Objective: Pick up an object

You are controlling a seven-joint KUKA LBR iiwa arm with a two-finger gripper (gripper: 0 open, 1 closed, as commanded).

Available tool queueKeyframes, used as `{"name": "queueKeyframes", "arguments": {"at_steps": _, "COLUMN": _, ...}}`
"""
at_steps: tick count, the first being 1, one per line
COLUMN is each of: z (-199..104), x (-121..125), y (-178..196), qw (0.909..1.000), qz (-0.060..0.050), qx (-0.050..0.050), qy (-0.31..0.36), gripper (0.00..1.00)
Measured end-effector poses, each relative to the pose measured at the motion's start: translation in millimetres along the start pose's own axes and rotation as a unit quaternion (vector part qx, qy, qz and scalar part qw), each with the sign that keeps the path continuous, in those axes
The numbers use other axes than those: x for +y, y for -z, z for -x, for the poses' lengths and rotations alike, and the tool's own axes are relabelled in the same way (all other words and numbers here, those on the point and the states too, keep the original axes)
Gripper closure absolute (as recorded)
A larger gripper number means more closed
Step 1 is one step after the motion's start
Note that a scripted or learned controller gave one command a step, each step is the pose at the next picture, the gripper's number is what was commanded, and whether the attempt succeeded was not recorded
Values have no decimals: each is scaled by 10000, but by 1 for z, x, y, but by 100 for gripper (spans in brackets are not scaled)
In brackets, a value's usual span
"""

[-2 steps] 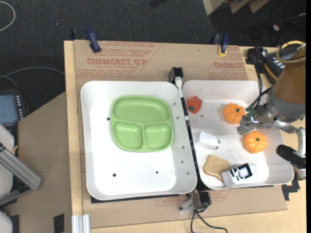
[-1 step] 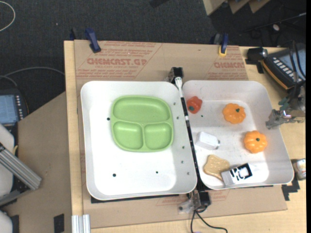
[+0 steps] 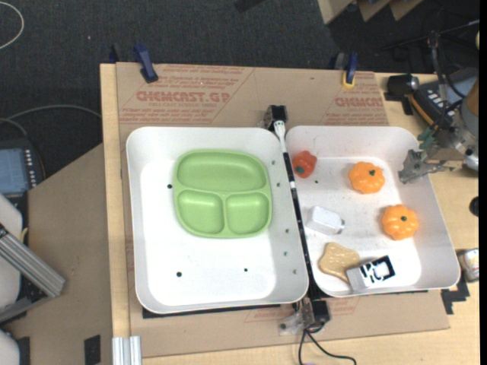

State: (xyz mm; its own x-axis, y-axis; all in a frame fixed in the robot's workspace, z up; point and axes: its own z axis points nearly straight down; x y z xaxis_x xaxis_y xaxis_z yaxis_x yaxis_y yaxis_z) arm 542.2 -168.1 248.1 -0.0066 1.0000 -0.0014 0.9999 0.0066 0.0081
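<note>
Pumpkins in right bin; hand at bin's far-right rim.

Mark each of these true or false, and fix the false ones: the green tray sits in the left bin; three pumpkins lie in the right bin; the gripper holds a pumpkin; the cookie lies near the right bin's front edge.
1. The green tray sits in the left bin. True.
2. Three pumpkins lie in the right bin. False: two pumpkins.
3. The gripper holds a pumpkin. False: it is at the bin's right rim, apart from both.
4. The cookie lies near the right bin's front edge. True.
</note>
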Motion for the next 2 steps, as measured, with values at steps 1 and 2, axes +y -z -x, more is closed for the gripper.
{"name": "queueKeyframes", "arguments": {"at_steps": 1, "z": -152, "x": -26, "y": -1, "qw": 10000, "qz": -56, "qx": 46, "qy": 47, "gripper": 100}}
{"name": "queueKeyframes", "arguments": {"at_steps": 2, "z": -209, "x": -62, "y": 35, "qw": 10000, "qz": -31, "qx": 24, "qy": 8, "gripper": 100}}
